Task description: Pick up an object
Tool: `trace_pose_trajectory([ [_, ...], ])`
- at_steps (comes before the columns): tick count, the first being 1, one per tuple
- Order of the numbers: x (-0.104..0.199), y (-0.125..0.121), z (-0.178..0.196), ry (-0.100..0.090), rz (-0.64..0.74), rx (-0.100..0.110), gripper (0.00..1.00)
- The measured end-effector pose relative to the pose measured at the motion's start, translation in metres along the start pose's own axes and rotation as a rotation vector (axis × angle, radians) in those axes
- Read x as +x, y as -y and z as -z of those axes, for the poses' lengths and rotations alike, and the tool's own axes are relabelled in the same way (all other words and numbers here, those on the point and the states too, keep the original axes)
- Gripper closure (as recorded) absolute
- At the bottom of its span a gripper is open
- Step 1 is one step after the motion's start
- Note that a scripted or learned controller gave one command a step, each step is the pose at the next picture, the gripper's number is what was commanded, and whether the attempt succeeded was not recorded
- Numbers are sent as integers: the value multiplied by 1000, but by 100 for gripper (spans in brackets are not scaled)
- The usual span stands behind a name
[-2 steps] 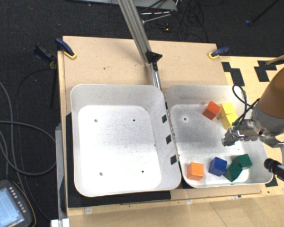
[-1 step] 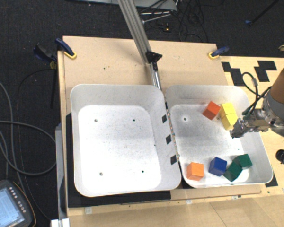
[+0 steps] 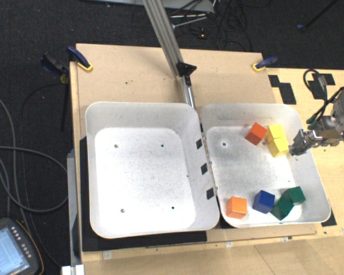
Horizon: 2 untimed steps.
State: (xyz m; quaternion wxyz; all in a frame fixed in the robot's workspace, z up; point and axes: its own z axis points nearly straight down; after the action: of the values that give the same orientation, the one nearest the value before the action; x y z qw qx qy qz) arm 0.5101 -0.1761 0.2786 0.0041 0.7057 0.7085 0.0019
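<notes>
Right bin (image 3: 309, 171) holds six blocks: orange block (image 3: 255, 134) and yellow block (image 3: 277, 140) at the far side; orange cube (image 3: 236, 207), blue cube (image 3: 264, 201) and two green cubes (image 3: 289, 201) near. Claw (image 3: 300, 143) sits just right of the yellow block; its grip state cannot be told.

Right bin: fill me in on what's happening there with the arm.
The arm reaches in from the right, and its gripper sits low in the right bin, right beside the yellow block. Whether it has hold of that block cannot be told from here. An orange block lies just left of the yellow one. Along the near edge sit another orange block, a blue block and two green blocks. Nothing is lifted yet.
</notes>
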Motion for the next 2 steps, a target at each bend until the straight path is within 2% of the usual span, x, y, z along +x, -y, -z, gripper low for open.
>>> trace_pose_trajectory([
  [2,104,-19,2,-4,4,7,100],
])
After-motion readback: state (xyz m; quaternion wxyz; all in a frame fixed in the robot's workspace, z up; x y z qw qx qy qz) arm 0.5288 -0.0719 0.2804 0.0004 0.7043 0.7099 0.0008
